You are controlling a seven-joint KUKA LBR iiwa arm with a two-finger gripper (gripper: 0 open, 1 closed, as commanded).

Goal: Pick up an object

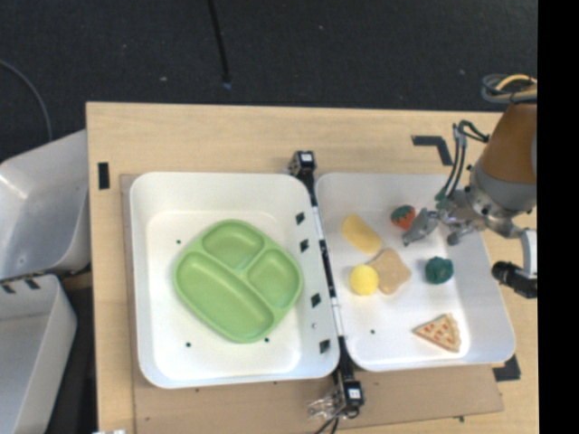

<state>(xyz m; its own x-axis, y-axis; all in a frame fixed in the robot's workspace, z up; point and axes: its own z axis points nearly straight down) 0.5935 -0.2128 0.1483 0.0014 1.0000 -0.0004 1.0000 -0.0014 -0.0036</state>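
Over the right bin (488, 337), the gripper (438, 226) hangs with fingers spread and empty beside the red toy (403, 215), which they could nudge away when closing.

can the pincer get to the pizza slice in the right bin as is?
Probably yes. The pizza slice lies alone near the right bin's front corner, apart from the other items, and the pincer hovers over the same bin with nothing between.

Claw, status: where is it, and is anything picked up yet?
Claw low over right bin, nothing visibly held. Red toy just beside it; green toy below. Yellow pieces, bread slice, pizza slice loose. Nothing in the way.
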